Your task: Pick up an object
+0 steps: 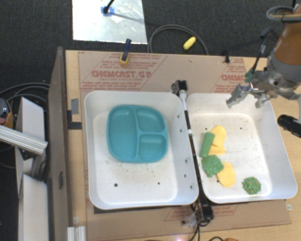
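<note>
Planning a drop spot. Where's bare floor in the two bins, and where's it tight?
Left bin: bare floor in front of the teal divided plate and a strip along its left wall. Right bin: bare back half below the tool, plus the right side. Crowded: near the divider, where the green stick, yellow pieces and green clump touch; green ball front right.

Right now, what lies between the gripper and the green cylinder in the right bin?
Camera view: only bare white bin floor between the two-finger gripper and green cylinder.
</note>
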